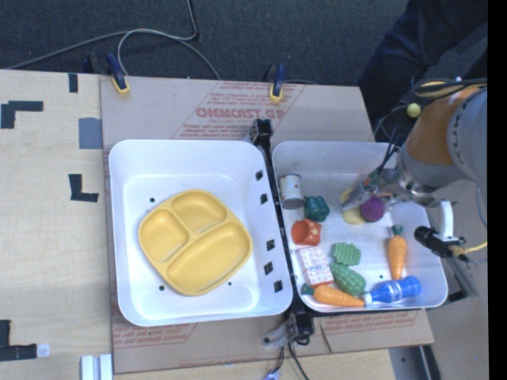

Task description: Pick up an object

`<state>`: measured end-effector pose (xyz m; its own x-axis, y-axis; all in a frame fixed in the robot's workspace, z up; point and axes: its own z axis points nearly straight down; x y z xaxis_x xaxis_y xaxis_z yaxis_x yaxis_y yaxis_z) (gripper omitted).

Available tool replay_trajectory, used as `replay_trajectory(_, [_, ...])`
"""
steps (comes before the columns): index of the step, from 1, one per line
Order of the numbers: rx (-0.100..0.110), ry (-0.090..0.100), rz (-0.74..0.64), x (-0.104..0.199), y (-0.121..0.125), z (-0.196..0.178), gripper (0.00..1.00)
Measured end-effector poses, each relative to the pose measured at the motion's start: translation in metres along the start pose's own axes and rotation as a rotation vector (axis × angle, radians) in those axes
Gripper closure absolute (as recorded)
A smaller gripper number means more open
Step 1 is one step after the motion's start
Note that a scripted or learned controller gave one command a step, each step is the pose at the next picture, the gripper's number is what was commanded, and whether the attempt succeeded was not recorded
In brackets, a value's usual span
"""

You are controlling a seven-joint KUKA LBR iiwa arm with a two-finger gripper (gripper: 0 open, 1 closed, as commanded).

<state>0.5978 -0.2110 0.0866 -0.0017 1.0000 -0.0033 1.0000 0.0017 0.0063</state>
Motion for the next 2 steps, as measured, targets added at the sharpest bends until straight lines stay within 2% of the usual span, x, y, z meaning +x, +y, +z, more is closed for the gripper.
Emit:
replay_trajectory(1, [0.000, 0.000, -0.001, 0.001, 0.000, -0.009, 1.00])
replay_trajectory(2, [0.007, 0.005, -0.001, 0.092, 0.040, -0.025, 1.00])
